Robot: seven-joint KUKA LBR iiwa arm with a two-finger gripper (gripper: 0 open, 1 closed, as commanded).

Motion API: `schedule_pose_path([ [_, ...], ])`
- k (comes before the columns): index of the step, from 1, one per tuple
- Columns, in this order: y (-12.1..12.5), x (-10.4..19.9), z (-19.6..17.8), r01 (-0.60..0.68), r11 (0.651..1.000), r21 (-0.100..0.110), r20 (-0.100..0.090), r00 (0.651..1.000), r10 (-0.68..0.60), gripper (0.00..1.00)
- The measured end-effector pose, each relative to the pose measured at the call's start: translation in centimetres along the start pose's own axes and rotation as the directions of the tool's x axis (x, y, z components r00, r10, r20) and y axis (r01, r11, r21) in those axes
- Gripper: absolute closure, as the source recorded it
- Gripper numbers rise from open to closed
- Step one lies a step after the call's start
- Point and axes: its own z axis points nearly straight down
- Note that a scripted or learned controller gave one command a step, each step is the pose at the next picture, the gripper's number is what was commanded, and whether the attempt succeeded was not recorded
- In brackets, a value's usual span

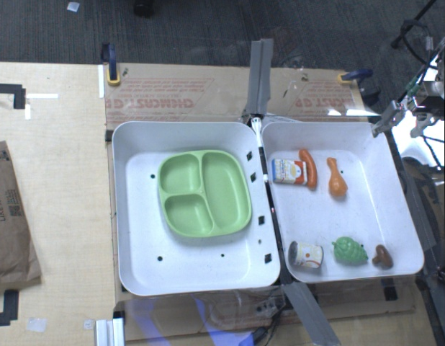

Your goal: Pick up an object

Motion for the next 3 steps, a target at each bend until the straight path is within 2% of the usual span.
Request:
schedule_pose_path([
  [1,1.0,5.0,-1.3,-0.245,0.969,0.0,0.001,0.969,0.245,0.0],
  [2,-2.7,4.8,11.2,-0.245,0.969,0.001,0.0,0.969,0.245,0.0],
  [3,-2.5,5.1,18.5,-0.167,0.986,-0.001,0.0,0.986,0.167,0.0],
])
